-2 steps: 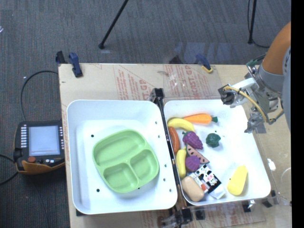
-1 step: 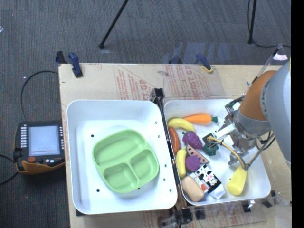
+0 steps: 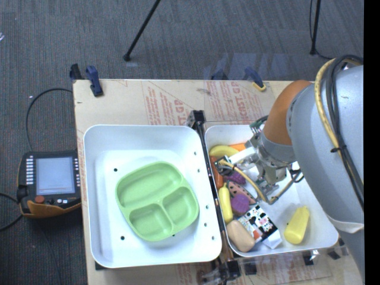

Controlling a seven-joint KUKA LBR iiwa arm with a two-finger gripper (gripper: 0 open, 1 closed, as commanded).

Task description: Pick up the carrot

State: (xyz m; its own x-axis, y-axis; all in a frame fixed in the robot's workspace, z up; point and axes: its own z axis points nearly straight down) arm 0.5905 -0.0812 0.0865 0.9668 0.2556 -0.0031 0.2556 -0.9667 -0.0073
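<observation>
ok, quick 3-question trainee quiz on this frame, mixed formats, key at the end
1. True or false: the green divided plate lies in the left bin.
2. Multiple choice: where does the tool hang? A) over the left bin B) over the right bin C) off the bench over the carpet
3. Fill in: the yellow corn-like piece lies near the right bin's ____ corner (near-right or far-left, as the camera sees it).

Key: 1 true; 2 B; 3 near-right. The carrot cannot be picked out with certainty; an orange piece lies by the right bin's left wall among other toy foods.
</observation>
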